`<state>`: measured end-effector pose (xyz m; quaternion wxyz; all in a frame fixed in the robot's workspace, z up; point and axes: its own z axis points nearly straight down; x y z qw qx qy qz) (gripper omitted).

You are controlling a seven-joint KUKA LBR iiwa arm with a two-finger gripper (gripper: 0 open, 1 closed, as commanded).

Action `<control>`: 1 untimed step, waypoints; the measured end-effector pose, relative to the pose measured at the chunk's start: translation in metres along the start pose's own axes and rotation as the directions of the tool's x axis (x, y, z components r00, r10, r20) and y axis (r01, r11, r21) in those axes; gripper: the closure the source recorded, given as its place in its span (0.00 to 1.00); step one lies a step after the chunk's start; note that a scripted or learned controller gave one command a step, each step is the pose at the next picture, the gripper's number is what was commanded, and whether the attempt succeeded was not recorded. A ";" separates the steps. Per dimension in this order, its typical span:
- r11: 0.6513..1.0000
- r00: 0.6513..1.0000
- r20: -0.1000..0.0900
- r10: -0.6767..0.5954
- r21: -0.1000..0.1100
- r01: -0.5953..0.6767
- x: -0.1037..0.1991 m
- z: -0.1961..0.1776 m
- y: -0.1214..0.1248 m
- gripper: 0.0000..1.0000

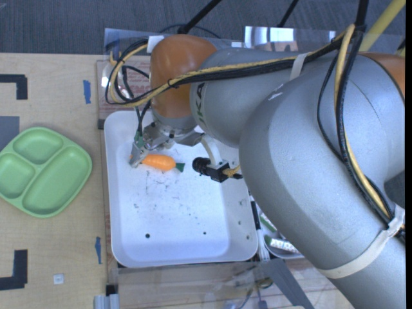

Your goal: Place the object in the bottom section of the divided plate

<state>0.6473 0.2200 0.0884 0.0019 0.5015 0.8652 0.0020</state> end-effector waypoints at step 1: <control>1.000 1.000 0.000 0.000 0.000 0.000 0.000 0.000 0.000 0.00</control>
